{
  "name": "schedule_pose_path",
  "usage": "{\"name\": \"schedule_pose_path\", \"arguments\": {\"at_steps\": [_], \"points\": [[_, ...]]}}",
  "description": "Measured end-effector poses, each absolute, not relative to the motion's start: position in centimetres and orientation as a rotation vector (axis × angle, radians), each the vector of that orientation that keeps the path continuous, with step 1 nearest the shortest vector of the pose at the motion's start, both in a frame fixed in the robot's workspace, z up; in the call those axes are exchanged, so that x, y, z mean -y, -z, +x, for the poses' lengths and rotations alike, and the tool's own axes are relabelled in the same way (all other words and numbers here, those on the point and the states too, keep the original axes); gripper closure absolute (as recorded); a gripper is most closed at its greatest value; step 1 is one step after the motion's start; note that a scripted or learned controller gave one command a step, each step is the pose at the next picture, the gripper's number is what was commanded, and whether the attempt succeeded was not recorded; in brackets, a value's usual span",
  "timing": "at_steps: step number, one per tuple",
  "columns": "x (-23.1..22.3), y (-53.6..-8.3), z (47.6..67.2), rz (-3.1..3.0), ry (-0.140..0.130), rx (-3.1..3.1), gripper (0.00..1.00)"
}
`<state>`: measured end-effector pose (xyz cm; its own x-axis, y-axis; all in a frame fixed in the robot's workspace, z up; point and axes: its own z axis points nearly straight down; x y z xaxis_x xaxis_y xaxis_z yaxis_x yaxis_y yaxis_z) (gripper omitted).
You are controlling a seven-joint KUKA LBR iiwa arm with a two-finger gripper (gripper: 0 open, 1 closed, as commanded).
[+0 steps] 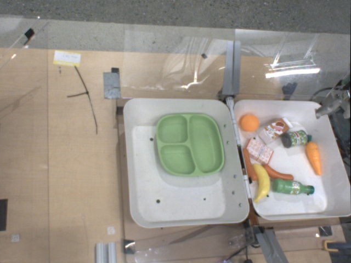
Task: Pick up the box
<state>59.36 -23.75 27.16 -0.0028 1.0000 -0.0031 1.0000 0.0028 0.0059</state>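
Observation:
A small flat box (260, 150) with a red and white pattern lies in the right bin (329, 201), left of its middle. A second small white and red carton (276, 129) lies just above it, tilted, next to an orange (249, 123). The gripper (328, 107) comes in at the right bin's upper right corner, over the rim, well apart from both boxes. Nothing is seen in it.
The right bin also holds a dark-capped jar (294, 138), a carrot (313, 156), a banana (261, 182), a sausage (277, 173) and a green bottle (292, 188). In the left bin (142, 196) sits a green divided plate (190, 144). A grey post (232, 73) stands behind the bins.

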Motion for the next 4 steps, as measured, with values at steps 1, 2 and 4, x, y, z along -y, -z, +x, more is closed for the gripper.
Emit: {"name": "schedule_pose_path", "arguments": {"at_steps": [1,2,4], "points": [[21.9,-18.7,50.5,2.303,-0.001,-2.132,0.00],[13.6,-14.4,55.1,2.165,-0.003,-2.273,0.00],[11.5,-10.4,53.8,1.981,-0.008,-2.424,1.00]]}}
